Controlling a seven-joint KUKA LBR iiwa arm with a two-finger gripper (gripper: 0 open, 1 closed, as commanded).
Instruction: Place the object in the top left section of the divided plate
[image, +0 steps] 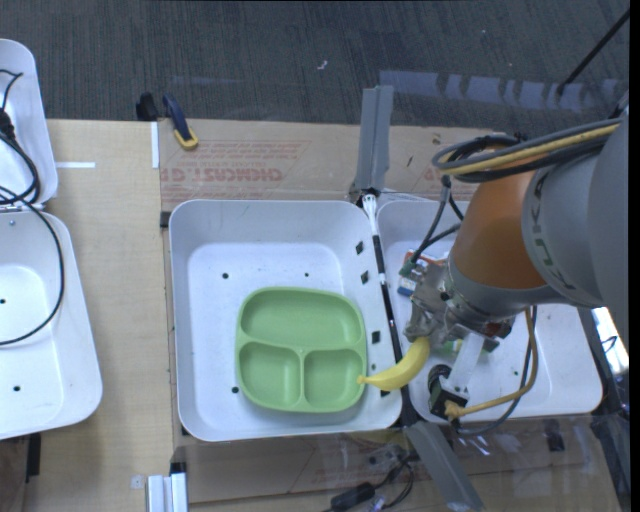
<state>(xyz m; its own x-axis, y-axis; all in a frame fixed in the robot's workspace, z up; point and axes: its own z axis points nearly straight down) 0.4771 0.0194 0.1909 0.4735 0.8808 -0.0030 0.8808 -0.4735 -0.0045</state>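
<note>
One banana (398, 370), yellow and curved with a darker tip, hangs over the divider wall between the two white bins (190, 300), its lower end poking just past the right rim of the green divided plate (300, 348), and its upper end looks pinched in the gripper (420, 335). That plate sits in the left bin with its big section at the top and two smaller ones below. Cables (480, 400) loop around the wrist over the right bin, and the grey-and-orange arm (520, 230) blocks most of that bin.
</note>
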